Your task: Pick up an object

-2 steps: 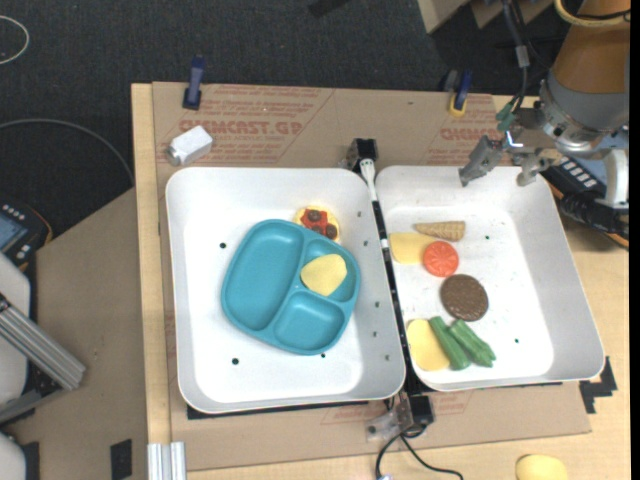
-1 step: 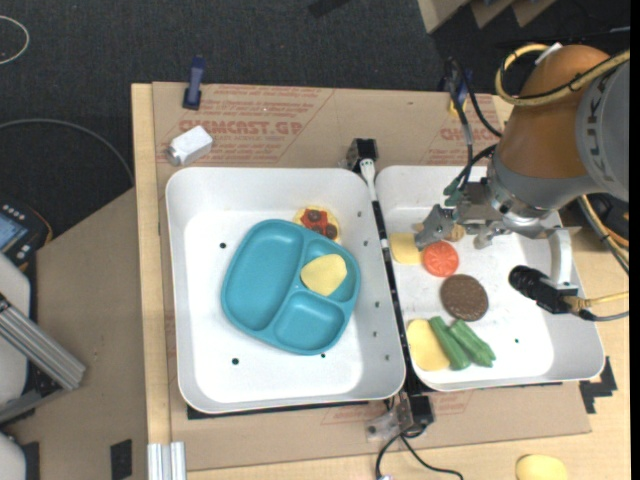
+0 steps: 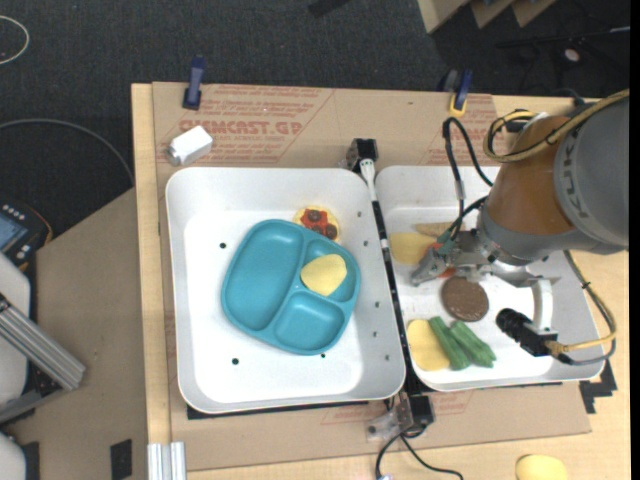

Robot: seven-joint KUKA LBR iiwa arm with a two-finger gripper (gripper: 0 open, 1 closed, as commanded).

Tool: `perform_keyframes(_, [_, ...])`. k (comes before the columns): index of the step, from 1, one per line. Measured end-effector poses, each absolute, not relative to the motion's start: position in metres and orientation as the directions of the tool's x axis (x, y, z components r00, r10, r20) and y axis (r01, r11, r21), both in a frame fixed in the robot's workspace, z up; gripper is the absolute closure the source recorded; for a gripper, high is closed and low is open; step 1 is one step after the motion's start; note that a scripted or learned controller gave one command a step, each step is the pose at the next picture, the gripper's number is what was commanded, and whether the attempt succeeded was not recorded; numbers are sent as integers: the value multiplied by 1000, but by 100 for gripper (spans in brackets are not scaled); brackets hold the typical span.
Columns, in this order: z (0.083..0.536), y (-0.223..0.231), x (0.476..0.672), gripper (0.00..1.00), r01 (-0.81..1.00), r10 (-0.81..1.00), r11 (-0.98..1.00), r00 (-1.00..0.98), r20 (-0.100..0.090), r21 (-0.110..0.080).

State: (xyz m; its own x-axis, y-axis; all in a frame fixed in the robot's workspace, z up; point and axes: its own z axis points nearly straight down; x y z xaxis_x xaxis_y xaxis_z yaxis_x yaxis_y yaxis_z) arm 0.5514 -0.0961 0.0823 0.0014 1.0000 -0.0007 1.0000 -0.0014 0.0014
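Fingers (image 3: 422, 271): two, grey metal, on the grey arm (image 3: 590, 183) with its orange band; slightly parted, nothing between them, tips low over the floor of the right white bin (image 3: 575, 298).

Writing: the cardboard sheet (image 3: 300, 128) over the worktop bears large red print, partly legible, "…CAST"; the smaller lines above it are too small to read. The arm's casing shows the letters "KUK".

Right white bin, contents:
- Brown round disc (image 3: 465, 300), lying flat, just below the fingers and close to them; whether they touch cannot be told. Round, so no long axis.
- Pale yellow flat piece (image 3: 408, 246), just left of the fingers.
- Green ridged bundle (image 3: 462, 343), near the front wall, long axis slanting from upper left to lower right, lying partly over a yellow flat slab (image 3: 424, 345).

Left white bin (image 3: 200, 268), contents:
- Teal divided plastic plate (image 3: 270, 288), tilted diagonally, a yellow oval piece (image 3: 325, 275) in its right compartment.
- Small red-and-orange item (image 3: 318, 220), at the plate's upper edge.

Worktop, behind the bins: small white block (image 3: 190, 145); two blue clamps (image 3: 194, 83) at the rear edge.
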Motion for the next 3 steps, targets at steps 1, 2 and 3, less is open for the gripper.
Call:
perform_keyframes(1, [188, -72, 486, 0, 1000, 1000, 0, 0, 1, -1])
perform_keyframes(2, [204, -16, 479, 0, 1000, 1000, 5, -5, 1, 2])
perform_keyframes(3, [410, -27, 489, 0, 1000, 1000, 2, -2, -1, 18])
